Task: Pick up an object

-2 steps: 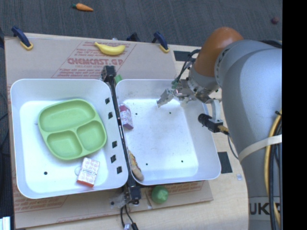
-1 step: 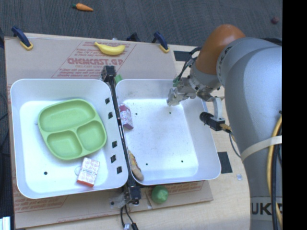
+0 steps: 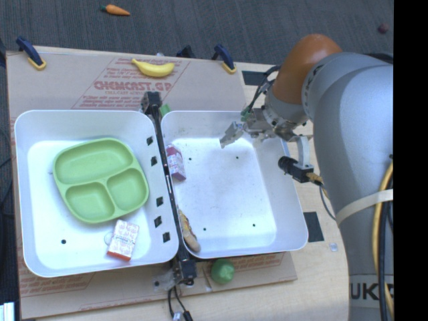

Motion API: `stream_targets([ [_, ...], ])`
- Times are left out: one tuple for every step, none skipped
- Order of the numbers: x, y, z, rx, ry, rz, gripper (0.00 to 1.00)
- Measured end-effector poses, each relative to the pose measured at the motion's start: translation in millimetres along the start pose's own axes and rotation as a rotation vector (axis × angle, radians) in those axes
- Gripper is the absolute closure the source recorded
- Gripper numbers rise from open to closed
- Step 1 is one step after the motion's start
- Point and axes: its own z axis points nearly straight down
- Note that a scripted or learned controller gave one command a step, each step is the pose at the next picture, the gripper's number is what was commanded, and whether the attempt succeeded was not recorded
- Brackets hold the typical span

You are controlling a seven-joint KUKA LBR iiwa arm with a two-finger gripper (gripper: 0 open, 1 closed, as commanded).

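Camera view: the gripper (image 3: 231,136) hung over the far edge of the right bin (image 3: 284,236). Whether its jaws stood apart or together could not be told, and nothing was seen between them. A small pink packet (image 3: 175,162) lay against that bin's left wall. In the left bin (image 3: 23,146), a green divided plate (image 3: 100,178) sat centrally; a red-and-white box (image 3: 123,239) lay near the front edge.
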Motion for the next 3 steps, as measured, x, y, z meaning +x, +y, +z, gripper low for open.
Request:
stream_targets([
  [-1.0, -128.4, 11.5, -0.001, -0.004, 0.007, 0.0],
  [-0.6, -33.6, 10.6, -0.002, -0.001, 0.007, 0.0],
  [17.0, -99.1, 7.8, 0.001, -0.002, 0.005, 0.0],
])
